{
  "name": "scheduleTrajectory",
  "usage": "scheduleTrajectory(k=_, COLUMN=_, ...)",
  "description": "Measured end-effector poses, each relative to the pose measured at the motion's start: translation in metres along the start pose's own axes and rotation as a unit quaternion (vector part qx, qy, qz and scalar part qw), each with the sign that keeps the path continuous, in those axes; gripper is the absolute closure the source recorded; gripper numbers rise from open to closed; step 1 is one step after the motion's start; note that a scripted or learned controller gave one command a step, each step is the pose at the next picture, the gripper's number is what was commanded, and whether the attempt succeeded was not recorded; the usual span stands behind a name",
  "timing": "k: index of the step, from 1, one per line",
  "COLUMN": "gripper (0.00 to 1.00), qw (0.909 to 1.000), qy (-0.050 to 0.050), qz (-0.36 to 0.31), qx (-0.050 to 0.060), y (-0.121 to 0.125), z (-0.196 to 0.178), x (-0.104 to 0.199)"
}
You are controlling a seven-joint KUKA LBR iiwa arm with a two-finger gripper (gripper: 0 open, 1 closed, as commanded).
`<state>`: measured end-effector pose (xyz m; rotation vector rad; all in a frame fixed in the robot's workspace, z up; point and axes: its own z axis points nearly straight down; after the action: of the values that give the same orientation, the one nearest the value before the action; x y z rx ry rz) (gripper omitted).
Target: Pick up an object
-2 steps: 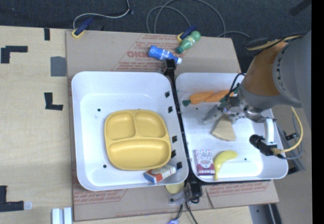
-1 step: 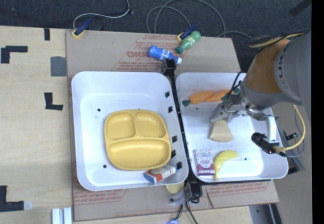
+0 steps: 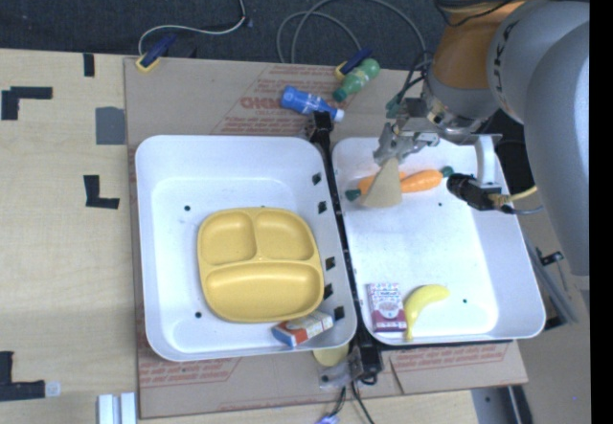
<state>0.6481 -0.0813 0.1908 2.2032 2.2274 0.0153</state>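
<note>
Banana [image 3: 424,301] near right bin's [image 3: 498,317] edge

1. The left bin [image 3: 153,221] holds a divided plate [image 3: 260,262] at centre and a small box [image 3: 303,328] at five o'clock.
2. The right bin [image 3: 498,259] holds a carrot [image 3: 412,183] at eleven o'clock, with a banana [image 3: 422,302] and a packet [image 3: 385,304] side by side at seven o'clock.
3. The hand [image 3: 402,140] hangs over the carrot.

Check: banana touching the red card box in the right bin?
Touching. The camera view shows the banana lying against the red card box's right edge, no white bin floor between them at its lower end.
</note>
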Motion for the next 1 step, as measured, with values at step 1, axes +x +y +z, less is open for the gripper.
scheduleTrajectory(k=1, gripper=1.00, qw=1.0000, qy=-0.002, qz=0.003, qx=-0.005, y=-0.0628, z=0.0001, x=0.0763)
